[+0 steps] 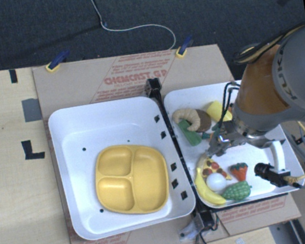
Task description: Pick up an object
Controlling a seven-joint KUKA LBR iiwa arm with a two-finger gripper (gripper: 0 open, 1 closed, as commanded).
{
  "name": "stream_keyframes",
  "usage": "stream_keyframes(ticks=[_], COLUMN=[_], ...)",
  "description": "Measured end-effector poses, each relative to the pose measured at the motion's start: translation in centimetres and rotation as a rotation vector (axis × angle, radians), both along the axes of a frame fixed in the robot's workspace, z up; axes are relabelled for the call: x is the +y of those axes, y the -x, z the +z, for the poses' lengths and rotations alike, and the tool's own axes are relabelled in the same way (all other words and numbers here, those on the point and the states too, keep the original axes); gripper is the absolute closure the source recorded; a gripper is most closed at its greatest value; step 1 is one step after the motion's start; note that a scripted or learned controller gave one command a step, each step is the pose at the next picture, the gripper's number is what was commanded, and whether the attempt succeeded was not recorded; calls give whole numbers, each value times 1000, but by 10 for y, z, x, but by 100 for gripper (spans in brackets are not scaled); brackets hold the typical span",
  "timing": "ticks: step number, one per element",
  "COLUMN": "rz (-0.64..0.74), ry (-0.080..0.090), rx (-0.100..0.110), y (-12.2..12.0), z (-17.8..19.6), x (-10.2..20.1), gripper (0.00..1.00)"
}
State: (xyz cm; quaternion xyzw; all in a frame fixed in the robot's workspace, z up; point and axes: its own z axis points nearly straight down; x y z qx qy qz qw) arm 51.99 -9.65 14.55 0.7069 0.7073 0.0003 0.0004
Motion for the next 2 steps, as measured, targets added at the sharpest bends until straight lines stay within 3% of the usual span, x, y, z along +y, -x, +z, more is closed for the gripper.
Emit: stream_keyframes(ticks=[1, 2], rz=[1, 1], ry=[0, 0], rx=[-3, 1], y=[2, 2], z=[62, 80], x=[3, 4], gripper=[100, 100])
